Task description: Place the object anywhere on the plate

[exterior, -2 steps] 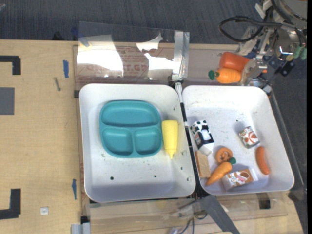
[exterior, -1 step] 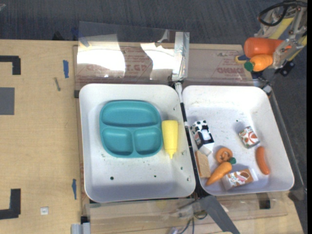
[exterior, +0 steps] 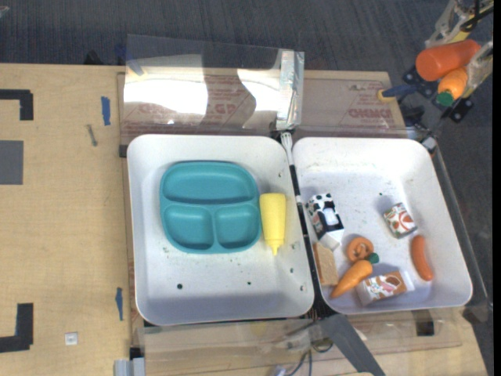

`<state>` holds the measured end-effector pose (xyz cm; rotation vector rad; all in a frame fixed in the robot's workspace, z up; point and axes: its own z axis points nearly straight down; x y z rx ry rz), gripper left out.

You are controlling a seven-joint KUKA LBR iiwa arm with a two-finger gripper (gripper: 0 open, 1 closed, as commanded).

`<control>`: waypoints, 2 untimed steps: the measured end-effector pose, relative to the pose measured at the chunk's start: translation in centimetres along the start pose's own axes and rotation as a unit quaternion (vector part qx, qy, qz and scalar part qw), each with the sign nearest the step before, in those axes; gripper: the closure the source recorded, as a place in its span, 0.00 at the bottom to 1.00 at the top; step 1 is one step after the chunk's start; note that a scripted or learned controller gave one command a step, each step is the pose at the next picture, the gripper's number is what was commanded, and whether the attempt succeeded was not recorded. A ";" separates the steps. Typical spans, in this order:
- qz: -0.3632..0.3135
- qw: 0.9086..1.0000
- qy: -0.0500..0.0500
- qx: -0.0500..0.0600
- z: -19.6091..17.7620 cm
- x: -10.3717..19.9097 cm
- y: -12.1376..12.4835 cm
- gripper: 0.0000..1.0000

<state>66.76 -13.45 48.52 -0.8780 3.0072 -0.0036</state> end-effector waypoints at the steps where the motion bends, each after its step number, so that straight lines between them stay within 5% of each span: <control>1: -0.144 0.990 -0.001 0.001 -0.2 4.2 -6.3 1.00; 2: -0.144 0.990 -0.007 0.006 -1.6 3.9 -6.2 1.00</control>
